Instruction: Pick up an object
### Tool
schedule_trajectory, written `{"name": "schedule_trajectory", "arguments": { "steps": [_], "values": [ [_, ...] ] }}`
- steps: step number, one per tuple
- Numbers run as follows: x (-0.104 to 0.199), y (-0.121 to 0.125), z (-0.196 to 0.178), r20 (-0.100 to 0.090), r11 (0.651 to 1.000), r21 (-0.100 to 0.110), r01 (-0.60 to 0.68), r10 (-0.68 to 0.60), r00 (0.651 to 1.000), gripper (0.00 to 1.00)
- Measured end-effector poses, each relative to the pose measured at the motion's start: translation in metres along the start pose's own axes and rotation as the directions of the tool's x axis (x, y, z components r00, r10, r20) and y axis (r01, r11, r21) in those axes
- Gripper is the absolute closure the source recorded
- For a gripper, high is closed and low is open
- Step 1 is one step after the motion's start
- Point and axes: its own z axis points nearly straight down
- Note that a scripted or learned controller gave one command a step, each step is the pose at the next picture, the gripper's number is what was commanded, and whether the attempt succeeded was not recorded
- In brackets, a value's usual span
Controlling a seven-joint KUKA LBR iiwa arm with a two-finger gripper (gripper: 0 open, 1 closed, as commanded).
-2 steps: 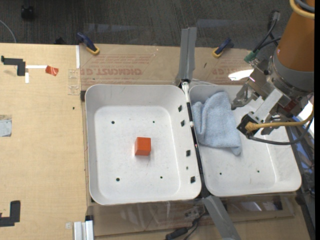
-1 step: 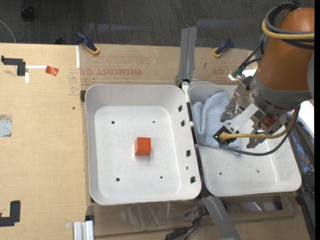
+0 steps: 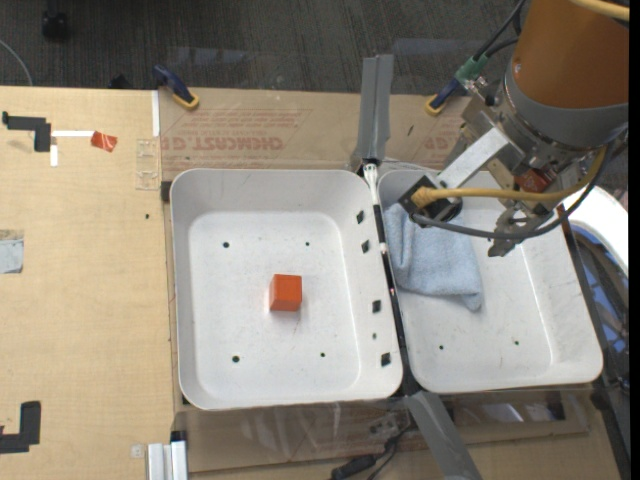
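Camera view: the claw (image 3: pixel 522 220) hangs over the right bin's (image 3: pixel 560 368) 12 o'clock end; I cannot tell how far open it is. A blue cloth (image 3: pixel 432 260) lies near, at its 8 o'clock. A red cube (image 3: pixel 286 293) sits mid left bin (image 3: pixel 200 368), well apart, toward 9 o'clock.

An orange-red cube (image 3: pixel 286 293) sits mid-floor in the left white bin (image 3: pixel 212 340), a pale blue cloth (image 3: pixel 432 260) lies rumpled in the right bin (image 3: pixel 540 340), and the gripper (image 3: pixel 512 231) hangs over that bin.

Grey arm (image 3: pixel 562 118), seemingly glossy orange band (image 3: pixel 575 28)
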Motion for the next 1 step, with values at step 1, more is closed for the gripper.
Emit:
{"name": "schedule_trajectory", "arguments": {
  "steps": [1],
  "values": [
    [-0.0321, 0.0500, 0.0993, 0.004, 0.993, 0.002, -0.120, 0.120, 0.993, 0.00]
  ]
}}
